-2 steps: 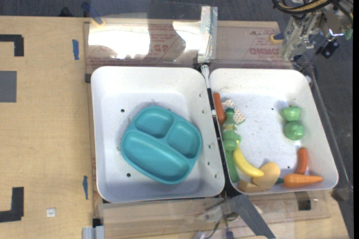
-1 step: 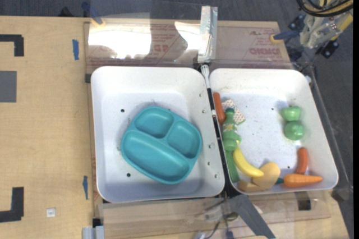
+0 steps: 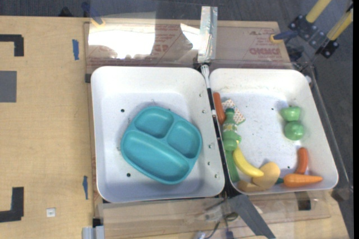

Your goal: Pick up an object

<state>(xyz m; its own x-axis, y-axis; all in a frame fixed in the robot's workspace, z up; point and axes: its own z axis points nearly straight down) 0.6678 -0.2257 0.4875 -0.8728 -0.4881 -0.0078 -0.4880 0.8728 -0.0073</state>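
The right bin point(image 3: 263, 82) holds toy food. A yellow banana point(image 3: 245, 164) curves along its lower left, beside a tan potato-like piece point(image 3: 268, 173). An orange carrot point(image 3: 302, 179) lies at the front right, and a second orange piece point(image 3: 302, 160) stands just above it. Two green round fruits point(image 3: 292, 122) sit near the right wall. Against the left wall lie a thin orange stick point(image 3: 219, 107), a patterned scrap point(image 3: 233, 115) and green leafy pieces point(image 3: 230, 137). The left bin point(image 3: 112, 86) holds a teal divided plate point(image 3: 162, 144).
Clear plastic sheeting and a cardboard panel point(image 3: 168, 41) stand behind the bins. A yellow-legged stand with black clamps point(image 3: 318, 30) is at the upper right. The wooden bench point(image 3: 39, 120) stretches to the left, marked with black and blue tape.
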